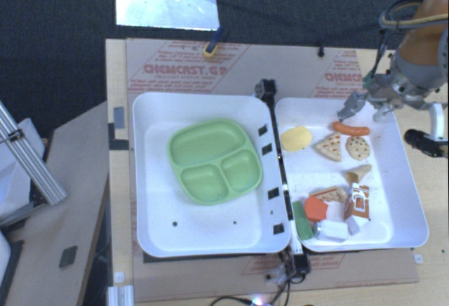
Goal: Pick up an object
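The gripper (365,107) hung over the far edge of the right bin (414,208), its two fingers spread apart with nothing between them. Just below its tips lay a toy sausage (351,130), the nearest candidate for a pick, flat on the bin floor. Beside it sat a cookie (358,148), a pizza slice (329,147) and a yellow round piece (296,137); more toy food was heaped toward the near corner. The left bin (151,227) carried a green divided tray (213,160). By my reading nothing had been lifted: descent, closing and raising all remained.
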